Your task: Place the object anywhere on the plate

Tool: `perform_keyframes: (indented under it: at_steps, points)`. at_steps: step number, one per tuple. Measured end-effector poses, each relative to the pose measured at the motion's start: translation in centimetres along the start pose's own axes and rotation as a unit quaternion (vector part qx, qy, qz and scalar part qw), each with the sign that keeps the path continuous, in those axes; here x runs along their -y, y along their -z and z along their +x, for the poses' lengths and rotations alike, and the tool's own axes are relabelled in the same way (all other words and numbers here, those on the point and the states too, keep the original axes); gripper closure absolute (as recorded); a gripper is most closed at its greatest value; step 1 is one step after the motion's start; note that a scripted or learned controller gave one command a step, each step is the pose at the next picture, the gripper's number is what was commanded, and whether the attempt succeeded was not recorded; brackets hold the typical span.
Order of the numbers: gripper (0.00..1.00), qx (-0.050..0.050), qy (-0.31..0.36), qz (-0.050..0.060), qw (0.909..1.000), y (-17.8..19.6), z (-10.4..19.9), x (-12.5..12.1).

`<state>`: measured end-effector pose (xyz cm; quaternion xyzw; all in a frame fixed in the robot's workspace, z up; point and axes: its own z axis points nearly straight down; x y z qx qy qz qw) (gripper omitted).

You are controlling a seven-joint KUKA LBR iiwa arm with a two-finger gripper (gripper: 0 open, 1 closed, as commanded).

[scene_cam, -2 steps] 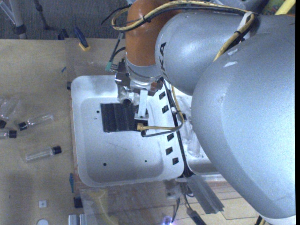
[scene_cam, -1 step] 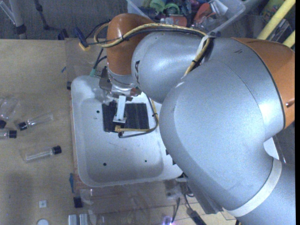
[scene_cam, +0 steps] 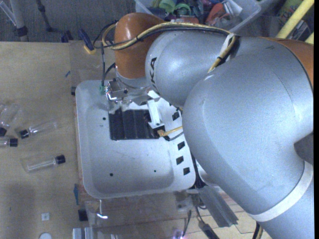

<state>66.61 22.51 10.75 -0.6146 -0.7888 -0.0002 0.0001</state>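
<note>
The arm reaches across from the right, and its orange band (scene_cam: 130, 44) hangs over the far part of the left white bin (scene_cam: 94, 153). Below the band, my gripper (scene_cam: 130, 105) points down into the bin near its far wall. A dark ribbed rectangular piece (scene_cam: 129, 125) sits right under the gripper, flat against the bin floor. I cannot tell whether it is the plate, the object or part of the tool. A thin yellow strip (scene_cam: 170, 130) shows at its right edge. The arm's bulk hides the right bin.
Several clear vials with black caps (scene_cam: 44, 161) lie on the wooden bench left of the bin. A clear tub of colourful toys (scene_cam: 199, 4) stands behind the bench. The bin's near floor (scene_cam: 134, 168) shows a few small dark specks.
</note>
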Motion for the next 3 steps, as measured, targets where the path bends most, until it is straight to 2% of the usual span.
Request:
perform_keyframes:
  at_steps: [1,2,3]
  points:
    - [1.0,0.0,0.222,-0.002,0.9751,6.4,-0.6,0.1]
    - [1.0,0.001,0.495,-0.003,0.8686,13.7,-1.3,2.3]
    - [1.0,0.001,0.344,-0.003,0.9389,17.3,0.0,0.6]
